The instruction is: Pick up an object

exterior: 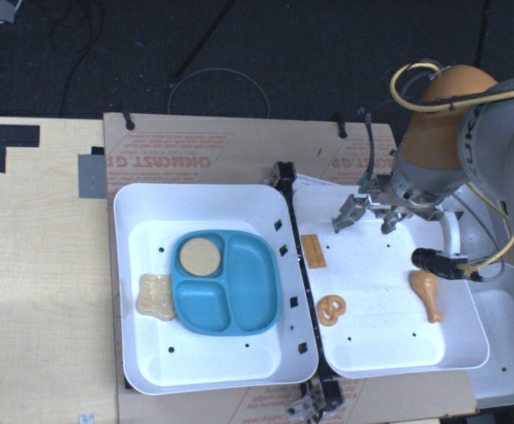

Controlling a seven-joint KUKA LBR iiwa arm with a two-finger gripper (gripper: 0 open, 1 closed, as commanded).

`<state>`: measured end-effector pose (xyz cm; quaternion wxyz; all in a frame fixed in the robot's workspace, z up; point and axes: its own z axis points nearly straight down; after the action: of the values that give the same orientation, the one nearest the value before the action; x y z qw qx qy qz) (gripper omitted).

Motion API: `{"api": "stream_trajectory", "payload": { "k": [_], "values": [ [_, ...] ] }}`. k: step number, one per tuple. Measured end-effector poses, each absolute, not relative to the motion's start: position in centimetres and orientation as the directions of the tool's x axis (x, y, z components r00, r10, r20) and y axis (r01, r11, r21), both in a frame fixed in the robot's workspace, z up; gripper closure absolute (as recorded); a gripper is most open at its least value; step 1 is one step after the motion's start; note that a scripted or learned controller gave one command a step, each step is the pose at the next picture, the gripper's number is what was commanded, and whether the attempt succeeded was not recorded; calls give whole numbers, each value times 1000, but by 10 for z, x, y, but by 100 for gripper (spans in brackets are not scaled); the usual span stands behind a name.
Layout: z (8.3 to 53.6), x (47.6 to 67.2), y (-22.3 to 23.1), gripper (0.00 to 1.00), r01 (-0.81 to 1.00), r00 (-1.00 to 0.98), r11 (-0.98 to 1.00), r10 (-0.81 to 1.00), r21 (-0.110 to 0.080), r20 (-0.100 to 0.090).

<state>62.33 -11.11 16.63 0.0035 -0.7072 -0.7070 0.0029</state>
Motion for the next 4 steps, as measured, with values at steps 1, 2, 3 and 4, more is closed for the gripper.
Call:
{"api": "stream_trajectory", "payload": {
  "k": [1,2,3,4],
  "values": [
    [102,625,-110,0,1000,0,0,1000,-9,1],
    [117,627,-112,100,1000,2,-2,1000,-5,1],
    [170,627,-121,100,1000,1,-1,1000,2,-1],
    [225,638,-123,100,1000,-1,1,1000,4,-1]
  ]
}}
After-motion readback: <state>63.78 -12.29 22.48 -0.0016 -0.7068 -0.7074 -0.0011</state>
